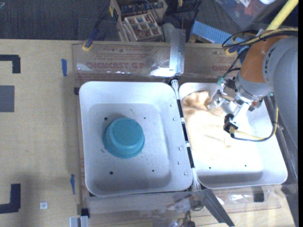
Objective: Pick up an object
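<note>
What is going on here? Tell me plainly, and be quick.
The grey arm reaches in from the right, with its claw low over the right bin, right at the edge of what looks like a crumpled tan cloth. I can't see it holding anything. A blue bowl sits apart in the left bin, well away from the claw.
</note>
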### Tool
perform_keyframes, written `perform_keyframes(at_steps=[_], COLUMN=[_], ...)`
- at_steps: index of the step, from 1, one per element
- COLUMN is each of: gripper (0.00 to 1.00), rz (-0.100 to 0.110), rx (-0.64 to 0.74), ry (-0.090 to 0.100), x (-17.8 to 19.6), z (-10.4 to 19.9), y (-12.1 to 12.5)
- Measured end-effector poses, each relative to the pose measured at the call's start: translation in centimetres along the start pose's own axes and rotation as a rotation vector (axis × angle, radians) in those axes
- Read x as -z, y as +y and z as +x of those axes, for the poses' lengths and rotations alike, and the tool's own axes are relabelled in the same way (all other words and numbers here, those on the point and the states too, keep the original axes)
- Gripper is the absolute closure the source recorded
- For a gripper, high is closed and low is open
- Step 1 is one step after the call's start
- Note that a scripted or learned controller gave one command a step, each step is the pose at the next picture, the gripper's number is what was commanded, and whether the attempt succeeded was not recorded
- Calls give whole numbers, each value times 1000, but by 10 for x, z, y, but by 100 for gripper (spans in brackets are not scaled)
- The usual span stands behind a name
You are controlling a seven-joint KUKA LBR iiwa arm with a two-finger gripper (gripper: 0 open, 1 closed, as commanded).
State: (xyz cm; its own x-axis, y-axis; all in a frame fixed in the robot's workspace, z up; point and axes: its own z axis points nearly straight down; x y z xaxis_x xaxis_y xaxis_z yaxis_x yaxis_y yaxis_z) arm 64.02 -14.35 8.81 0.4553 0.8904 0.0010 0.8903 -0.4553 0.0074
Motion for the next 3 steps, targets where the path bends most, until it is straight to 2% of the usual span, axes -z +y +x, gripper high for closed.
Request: perform_keyframes(at_steps=[1,2,3], gripper=[0,0,0], rz=[6,12,7], rx=[-2,-155,-135], ry=[-2,-2,-2], x=[112,63,38], z=[-33,-82,15], y=[-3,-24,19])
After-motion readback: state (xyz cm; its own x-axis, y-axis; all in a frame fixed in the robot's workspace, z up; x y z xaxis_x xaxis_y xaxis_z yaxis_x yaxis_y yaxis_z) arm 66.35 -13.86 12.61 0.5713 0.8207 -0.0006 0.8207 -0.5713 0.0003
